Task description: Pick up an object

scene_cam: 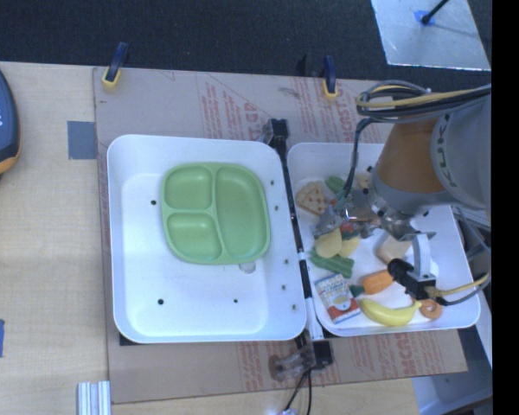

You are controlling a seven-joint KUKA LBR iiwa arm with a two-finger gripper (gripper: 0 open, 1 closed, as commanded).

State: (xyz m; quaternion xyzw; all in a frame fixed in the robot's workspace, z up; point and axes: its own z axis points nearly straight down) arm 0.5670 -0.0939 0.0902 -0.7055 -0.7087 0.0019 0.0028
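So the grey arm's gripper (342, 221) sits low among toy food in the right white bin (464, 247), can't tell its grip. Yellow plastic banana (387, 312) lies at its 5 o'clock; the green divided plate (216, 212) is at 9.

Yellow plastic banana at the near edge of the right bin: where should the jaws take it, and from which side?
Grip the yellow plastic banana across its thick middle, coming straight down. It lies flat and lengthwise along the near wall of the right white bin, so close across its short width. The small printed carton on its left and orange carrot piece behind leave little room.
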